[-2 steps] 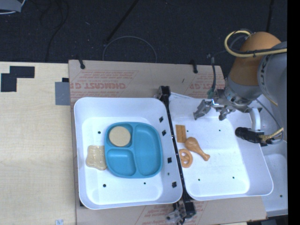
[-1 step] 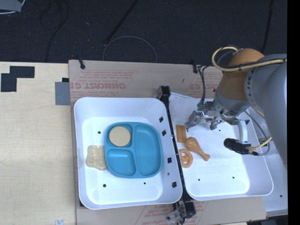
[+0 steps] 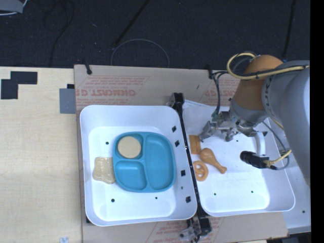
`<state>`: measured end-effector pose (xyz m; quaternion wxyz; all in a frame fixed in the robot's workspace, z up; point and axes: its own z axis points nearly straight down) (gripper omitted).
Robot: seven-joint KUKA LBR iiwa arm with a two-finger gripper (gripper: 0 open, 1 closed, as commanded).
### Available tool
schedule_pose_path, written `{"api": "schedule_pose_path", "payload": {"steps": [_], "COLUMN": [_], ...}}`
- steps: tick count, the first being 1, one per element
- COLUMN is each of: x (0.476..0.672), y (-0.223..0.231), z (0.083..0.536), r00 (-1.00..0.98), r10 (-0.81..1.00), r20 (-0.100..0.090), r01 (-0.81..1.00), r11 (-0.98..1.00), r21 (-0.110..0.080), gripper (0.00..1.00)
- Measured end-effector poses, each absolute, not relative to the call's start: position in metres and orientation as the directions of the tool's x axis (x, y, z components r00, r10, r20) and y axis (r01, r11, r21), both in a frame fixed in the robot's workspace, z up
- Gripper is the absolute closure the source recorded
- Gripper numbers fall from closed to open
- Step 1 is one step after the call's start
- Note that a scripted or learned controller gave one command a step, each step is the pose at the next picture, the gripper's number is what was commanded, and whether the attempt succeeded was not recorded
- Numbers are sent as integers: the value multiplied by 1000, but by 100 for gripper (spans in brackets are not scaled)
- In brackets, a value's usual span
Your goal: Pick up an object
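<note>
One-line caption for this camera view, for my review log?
Gripper over the right bin above drumstick and pretzel; left bin holds a blue tray.

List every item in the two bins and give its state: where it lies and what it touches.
Blue tray: flat in left bin.
Round cookie: in tray's upper-left compartment.
Bread slice: on bin floor, against tray's left edge.
Drumstick: lying in right bin.
Pretzel: lying beside drumstick.
Gripper: low over right bin, holding nothing visible.

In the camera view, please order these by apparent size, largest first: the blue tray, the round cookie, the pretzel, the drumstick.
1. blue tray
2. drumstick
3. round cookie, close to the drumstick, so that order is unsure
4. pretzel
</note>
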<state>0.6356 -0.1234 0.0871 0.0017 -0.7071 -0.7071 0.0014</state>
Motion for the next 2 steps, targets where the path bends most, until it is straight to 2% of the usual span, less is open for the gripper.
{"api": "schedule_pose_path", "payload": {"steps": [1,2], "x": [636,635], "y": [-124,-126], "z": [98,162], "r00": [1,3], "r10": [1000,1000], "r20": [1,-1], "r01": [1000,1000], "r11": [-1,-3], "r21": [-4,4], "gripper": [100,100]}}
